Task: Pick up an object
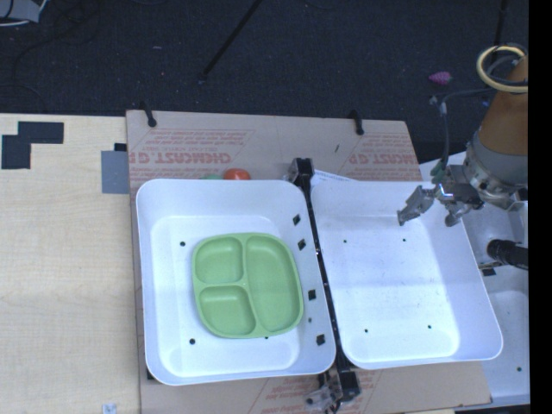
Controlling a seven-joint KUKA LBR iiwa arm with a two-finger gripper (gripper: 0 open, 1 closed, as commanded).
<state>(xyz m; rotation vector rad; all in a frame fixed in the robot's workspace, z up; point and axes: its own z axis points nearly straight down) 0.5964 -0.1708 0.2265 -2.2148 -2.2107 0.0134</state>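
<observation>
The gripper (431, 203) hung at the right of the frame, over the upper right part of the right bin (392, 317), below the grey wrist and orange band of the arm (504, 136). Its two fingers stood spread apart, one pointing down-left and the other further right, with nothing between them.

The bin floor beneath the tool looked bare apart from a few dark specks, so closing there would likely catch nothing. To do the step well, the arm would probably need to travel across the black divider (315, 266) toward the left of the frame, keep the fingers wide, and come down over an edge rather than a flat face.

The only clear candidate was the green divided plate (247, 285), lying flat in the middle of the left bin (164, 231), well apart from the gripper and lower-left of it. It looked shallow and broad, so its raised rim seemed the only part the fingers could pinch. A small red-orange thing (236, 175) sat just outside the left bin's upper rim.
</observation>
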